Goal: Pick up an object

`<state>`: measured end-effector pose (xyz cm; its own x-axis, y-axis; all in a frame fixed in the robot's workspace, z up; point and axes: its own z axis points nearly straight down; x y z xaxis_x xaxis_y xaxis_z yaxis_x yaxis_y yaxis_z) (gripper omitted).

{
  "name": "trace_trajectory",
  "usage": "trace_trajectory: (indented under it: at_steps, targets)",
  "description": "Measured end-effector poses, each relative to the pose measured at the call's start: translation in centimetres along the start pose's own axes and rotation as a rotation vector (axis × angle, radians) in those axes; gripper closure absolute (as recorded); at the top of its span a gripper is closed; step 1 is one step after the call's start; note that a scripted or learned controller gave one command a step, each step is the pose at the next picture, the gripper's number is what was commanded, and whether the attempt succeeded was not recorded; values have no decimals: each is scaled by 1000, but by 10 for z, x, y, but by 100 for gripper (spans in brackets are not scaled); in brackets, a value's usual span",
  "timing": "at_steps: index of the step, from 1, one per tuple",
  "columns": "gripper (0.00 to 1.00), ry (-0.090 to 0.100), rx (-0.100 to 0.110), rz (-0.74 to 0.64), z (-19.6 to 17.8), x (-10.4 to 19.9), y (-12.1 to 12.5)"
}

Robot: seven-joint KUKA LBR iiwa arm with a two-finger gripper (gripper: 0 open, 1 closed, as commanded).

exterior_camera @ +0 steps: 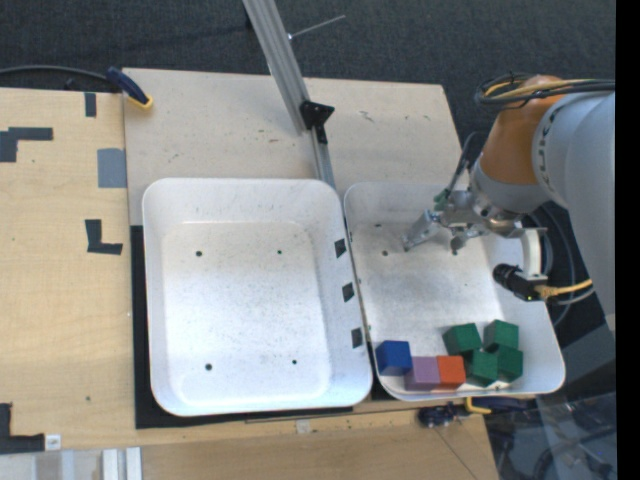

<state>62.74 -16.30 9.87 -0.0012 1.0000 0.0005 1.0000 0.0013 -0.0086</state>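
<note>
Above the right bin (400, 208), gripper (433, 240) spread, holding nothing.

**Bench and fixtures, from my remote feed**

I see two white bins side by side on a pale wooden bench (220, 128). The left bin (150, 208) sits on a black mat (138, 318), and the right bin (352, 208) touches it along one edge. Small black tabs (348, 291) mark that shared edge. An aluminium rail (272, 38) slants down from the top and passes a black bracket (316, 115) just behind the bins. At the bench's far left corner I make out a blue-and-yellow clamp (130, 86) with a black cable (50, 71) leading off it. On the lighter board to the left there is a grey tape patch (111, 167) and black tape marks (98, 236). Dark carpet (420, 18) lies beyond the bench.
</note>
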Motion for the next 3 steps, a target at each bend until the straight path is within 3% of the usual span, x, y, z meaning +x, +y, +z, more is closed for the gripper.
trace_trajectory:
  at_steps: [1,3]
  targets:
    - [100,-1,-7,-1,-15,0,2]
    - [100,-2,-12,0,-109,-8,1]
